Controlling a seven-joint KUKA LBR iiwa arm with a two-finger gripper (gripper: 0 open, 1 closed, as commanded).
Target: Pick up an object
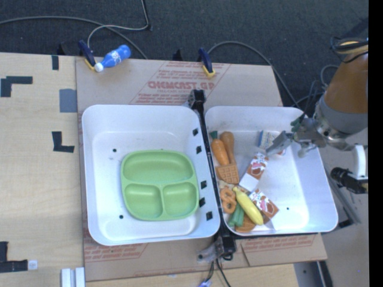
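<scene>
1. In the camera view, we see the gripper [281,143] low over the right bin [311,187], near its far right side. The two fingers stand apart, and nothing is between them.

2. The things to pick lie in the left part of this bin: a carrot [220,152], a waffle-like cracker [228,173], a pretzel [227,200], a banana [248,205] and two small packets [257,167]. A small blue-grey thing [263,137] lies just beside the gripper, but it is too small for us to say what it is.

3. We judge that the grasp has not begun, because the fingers touch none of the things.

4. What could go wrong: the food lies close together, some pieces touching, so the fingers could land on two pieces and push them away. The banana and carrot are round and smooth, and could slip out. The packets lie flat, so the fingers may close over them without catching. The things near the middle wall leave little space for a finger.

5. The left bin [96,160] holds a green divided plate [160,184].

6. Both bins stand on cardboard [173,85] held by clamps [207,64] on a light wooden bench [30,178]. A blue bottle [114,57] lies at the far edge, and behind is dark carpet [239,11] with a cable [143,5].
</scene>
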